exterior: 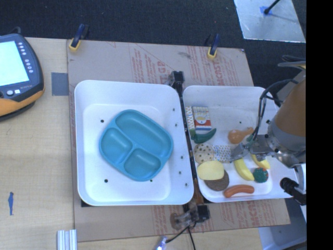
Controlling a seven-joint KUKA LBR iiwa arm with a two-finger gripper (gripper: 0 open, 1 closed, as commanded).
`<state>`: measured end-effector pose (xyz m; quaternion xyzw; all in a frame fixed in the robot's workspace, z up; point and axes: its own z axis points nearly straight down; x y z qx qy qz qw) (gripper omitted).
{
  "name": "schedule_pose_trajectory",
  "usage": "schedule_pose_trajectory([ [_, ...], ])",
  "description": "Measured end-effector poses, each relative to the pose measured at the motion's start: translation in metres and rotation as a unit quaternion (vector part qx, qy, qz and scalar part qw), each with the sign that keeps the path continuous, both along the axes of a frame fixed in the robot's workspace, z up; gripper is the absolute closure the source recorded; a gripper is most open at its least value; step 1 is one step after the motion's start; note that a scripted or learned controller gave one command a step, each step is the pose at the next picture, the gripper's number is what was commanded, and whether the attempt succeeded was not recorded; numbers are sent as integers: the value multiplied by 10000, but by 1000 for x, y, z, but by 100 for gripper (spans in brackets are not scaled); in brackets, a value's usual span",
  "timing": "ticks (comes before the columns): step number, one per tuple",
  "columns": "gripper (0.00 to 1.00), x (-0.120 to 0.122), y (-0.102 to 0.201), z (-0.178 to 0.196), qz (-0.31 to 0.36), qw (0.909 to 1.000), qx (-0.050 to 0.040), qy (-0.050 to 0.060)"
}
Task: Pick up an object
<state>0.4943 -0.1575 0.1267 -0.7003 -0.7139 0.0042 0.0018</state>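
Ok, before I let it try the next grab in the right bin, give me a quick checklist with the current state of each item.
1. Tool is over the right bin: ok, it sits low among the toy food.
2. Target nearby: ok, a banana lies just below the tool and an orange piece just above it.
3. Something already between the fingers: cannot tell, the arm hides them.
4. Crowding: not ok, banana, a green-and-red piece and a sausage lie close together.
5. Left bin: ok, its blue divided plate is far from the arm.
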Motion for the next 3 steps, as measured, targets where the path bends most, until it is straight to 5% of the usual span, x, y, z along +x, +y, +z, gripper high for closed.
schedule_pose_trajectory([
  [1, 0, -16, 28, -32, -71, 10000, 1, -68],
  [2, 100, -16, 28, -23, -39, 10000, 0, -55],
  [3, 100, 26, 105, 65, -77, 10000, 26, -25],
])
